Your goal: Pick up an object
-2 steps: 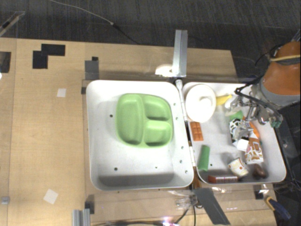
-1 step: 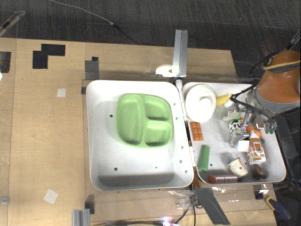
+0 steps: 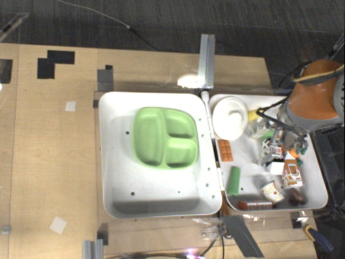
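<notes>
Brown bar [image 3: 255, 204] lies at right bin [image 3: 323, 198] front wall, green cylinder [image 3: 234, 181] just behind, orange-white carton [image 3: 291, 174] to right. My gripper [image 3: 274, 148] hangs over clutter mid-bin; opening unreadable, grasp unclear. White bowl [image 3: 229, 118] in far-left corner. Green divided plate [image 3: 164, 137] sits in left bin [image 3: 116, 198], open floor around. Arm cut off at frame's right.

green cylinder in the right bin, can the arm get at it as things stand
Probably yes. The green cylinder lies with bare bin floor on both sides, nothing on top, and the tool is over the same bin, just right of it.
</notes>
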